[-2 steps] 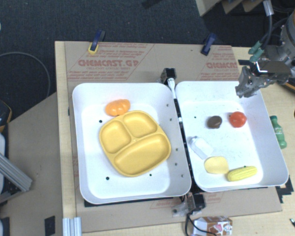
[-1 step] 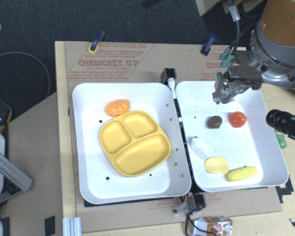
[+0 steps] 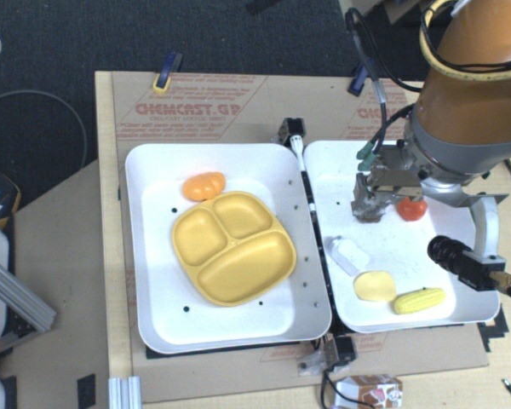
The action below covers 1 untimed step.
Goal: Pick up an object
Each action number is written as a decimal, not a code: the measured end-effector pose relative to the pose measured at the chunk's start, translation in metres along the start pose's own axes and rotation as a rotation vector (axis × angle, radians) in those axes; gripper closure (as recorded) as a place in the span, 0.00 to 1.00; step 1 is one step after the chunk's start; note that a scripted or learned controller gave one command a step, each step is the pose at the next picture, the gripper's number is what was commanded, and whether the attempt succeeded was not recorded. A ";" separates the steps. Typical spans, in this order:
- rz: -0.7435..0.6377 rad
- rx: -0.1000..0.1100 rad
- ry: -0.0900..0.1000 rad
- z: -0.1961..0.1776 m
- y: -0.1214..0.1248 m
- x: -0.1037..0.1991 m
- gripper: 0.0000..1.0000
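Gripper (image 3: 368, 209) low in right bin (image 3: 341, 164), finger state unclear; best centred over red toy (image 3: 411, 209) before closing.

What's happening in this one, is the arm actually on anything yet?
Not visibly. The arm's end effector is down in the right bin, near its upper part, just left of a red toy that sits beside it, not in its grip. A yellow corn cob, a pale yellow piece and a small clear item lie nearer the front. The left bin holds a yellow divided plate and an orange piece.
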State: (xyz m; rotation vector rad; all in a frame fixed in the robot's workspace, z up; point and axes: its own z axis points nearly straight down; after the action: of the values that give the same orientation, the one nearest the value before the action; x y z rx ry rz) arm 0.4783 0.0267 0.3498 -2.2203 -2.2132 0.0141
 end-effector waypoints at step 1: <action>-0.012 -0.001 0.002 0.083 0.000 0.098 1.00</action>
State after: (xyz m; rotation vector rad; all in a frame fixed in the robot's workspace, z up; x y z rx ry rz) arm 0.4776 0.1250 0.2668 -2.2059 -2.2262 0.0101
